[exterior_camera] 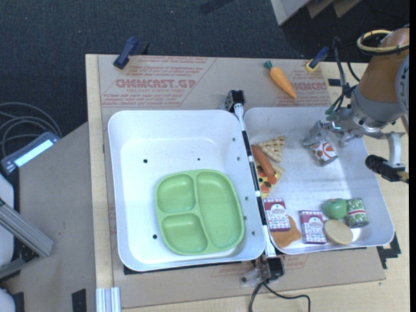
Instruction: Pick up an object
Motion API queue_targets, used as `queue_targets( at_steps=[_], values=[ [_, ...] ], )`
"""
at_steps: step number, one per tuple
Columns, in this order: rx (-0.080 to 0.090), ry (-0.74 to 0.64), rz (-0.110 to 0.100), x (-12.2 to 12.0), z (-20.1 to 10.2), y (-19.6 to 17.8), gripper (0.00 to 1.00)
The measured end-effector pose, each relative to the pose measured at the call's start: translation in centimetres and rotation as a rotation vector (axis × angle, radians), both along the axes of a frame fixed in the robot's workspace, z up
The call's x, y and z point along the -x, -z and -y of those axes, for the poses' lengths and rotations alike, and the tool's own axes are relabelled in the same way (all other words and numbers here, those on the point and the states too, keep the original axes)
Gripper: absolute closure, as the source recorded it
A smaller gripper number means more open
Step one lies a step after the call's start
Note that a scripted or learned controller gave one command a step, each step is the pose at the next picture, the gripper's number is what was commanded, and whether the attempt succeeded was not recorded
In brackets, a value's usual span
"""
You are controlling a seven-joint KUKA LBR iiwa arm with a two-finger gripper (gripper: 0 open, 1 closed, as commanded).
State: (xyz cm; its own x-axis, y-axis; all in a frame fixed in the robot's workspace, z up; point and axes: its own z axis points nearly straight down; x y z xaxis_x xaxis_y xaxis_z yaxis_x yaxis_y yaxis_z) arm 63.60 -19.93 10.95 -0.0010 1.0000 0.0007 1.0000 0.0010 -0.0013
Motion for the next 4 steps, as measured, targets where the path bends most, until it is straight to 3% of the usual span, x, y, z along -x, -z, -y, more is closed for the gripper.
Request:
queue_targets(
  at_steps=[1,2,3,4],
  values=[
    [0.000,0.000,0.000,0.6,-0.7,2.5,0.00],
    [0.002,0.001,0.004,-0.8,0.8,2.4,0.00],
    [-0.007,-0.002,0.002,-0.9,1.5,2.4,0.00],
    [0.000,0.000,0.002,-1.6,-1.3,2.4,0.00]
  ],
)
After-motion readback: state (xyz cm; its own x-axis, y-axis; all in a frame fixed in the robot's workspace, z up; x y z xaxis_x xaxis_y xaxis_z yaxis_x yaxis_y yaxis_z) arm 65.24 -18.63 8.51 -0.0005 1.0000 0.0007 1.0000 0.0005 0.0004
